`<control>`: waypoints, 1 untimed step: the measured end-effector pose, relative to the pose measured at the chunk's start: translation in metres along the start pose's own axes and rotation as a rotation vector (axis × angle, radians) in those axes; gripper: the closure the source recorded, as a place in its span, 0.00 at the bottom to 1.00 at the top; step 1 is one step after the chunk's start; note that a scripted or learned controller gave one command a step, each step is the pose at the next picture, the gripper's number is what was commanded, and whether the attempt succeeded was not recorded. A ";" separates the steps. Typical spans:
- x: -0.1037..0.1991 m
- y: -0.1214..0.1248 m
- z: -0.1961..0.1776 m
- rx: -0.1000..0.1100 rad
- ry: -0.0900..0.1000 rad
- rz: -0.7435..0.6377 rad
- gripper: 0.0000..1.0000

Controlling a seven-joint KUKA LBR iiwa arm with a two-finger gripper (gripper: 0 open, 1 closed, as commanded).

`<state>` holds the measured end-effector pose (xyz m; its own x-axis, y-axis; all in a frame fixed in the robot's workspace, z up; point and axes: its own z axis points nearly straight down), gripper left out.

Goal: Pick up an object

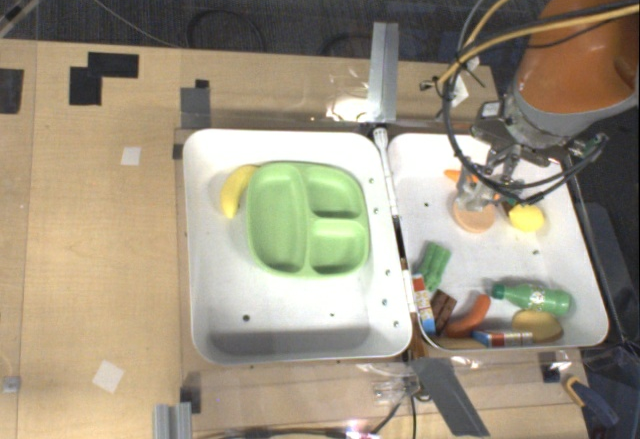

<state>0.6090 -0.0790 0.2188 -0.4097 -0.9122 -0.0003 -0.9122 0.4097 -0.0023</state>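
My gripper (pixel 479 189) hangs low over the upper part of the right bin (pixel 580 227), under the orange wrist band. It sits directly above a round peach-coloured object (pixel 475 218) and looks close to or touching it. A yellow lemon-like object (pixel 527 218) lies just to its right. A small orange piece (pixel 452 175) pokes out at its left. Nothing can be seen held.
Lower in the right bin lie a green marker (pixel 433 265), a green bottle (pixel 531 299), a red-brown sausage (pixel 468 318) and a tan piece (pixel 537 325). The left bin (pixel 210 307) holds a green divided plate (pixel 304 217) and a banana (pixel 235 189).
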 end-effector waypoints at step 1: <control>0.049 0.078 -0.018 0.007 -0.003 0.063 1.00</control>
<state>0.5174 -0.0912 0.2367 -0.4664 -0.8846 -0.0041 -0.8845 0.4664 -0.0087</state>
